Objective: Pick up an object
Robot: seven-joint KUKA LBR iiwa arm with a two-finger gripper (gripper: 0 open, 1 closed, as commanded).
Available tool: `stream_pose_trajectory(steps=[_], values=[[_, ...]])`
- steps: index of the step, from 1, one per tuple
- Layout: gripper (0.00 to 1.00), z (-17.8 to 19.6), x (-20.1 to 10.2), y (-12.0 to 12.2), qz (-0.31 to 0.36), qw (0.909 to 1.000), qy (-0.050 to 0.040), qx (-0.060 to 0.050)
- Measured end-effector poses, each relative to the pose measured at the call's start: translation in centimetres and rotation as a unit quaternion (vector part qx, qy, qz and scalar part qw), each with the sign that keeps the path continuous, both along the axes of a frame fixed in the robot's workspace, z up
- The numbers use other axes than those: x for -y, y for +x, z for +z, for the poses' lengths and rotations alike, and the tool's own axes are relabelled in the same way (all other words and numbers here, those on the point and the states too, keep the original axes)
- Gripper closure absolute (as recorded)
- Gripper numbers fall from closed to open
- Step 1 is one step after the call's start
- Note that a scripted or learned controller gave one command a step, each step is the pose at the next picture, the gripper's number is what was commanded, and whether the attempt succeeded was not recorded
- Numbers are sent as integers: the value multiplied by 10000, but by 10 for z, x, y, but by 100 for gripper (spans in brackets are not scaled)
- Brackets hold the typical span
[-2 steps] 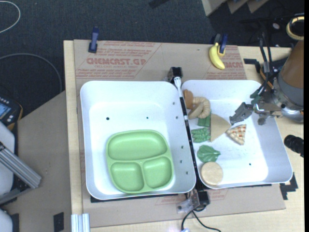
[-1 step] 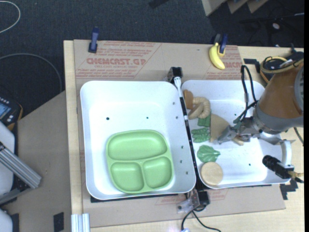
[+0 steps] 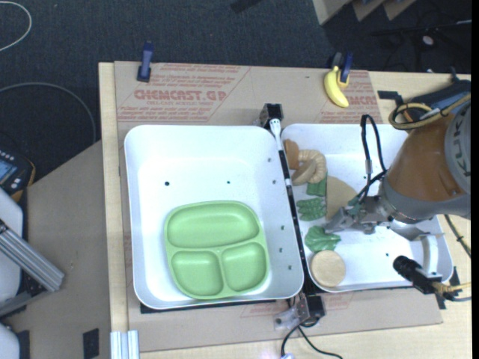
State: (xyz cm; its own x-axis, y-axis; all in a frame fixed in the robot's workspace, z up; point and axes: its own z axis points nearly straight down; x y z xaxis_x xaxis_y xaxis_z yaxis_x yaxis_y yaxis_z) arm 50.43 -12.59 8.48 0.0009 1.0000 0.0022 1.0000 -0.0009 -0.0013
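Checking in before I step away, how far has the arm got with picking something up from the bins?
Done: the arm has reached into the right bin, its hand low over the green toy pieces. In hand: nothing visibly lifted. Left: gripping and raising an object; the tan round piece and green divided tray lie untouched.

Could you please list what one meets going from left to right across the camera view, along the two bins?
Left bin → green tray → green toys → gripper → grey arm.
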Motion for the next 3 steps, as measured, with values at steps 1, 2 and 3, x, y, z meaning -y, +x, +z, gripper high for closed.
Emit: stream_pose_trajectory(steps=[1, 2, 3], values=[[100, 11, 1, 1, -4, 10000, -15, 27], [100, 213, -66, 22, 46, 9999, -9, 109], [100, 196, -128, -20, 38, 10000, 6, -18]])
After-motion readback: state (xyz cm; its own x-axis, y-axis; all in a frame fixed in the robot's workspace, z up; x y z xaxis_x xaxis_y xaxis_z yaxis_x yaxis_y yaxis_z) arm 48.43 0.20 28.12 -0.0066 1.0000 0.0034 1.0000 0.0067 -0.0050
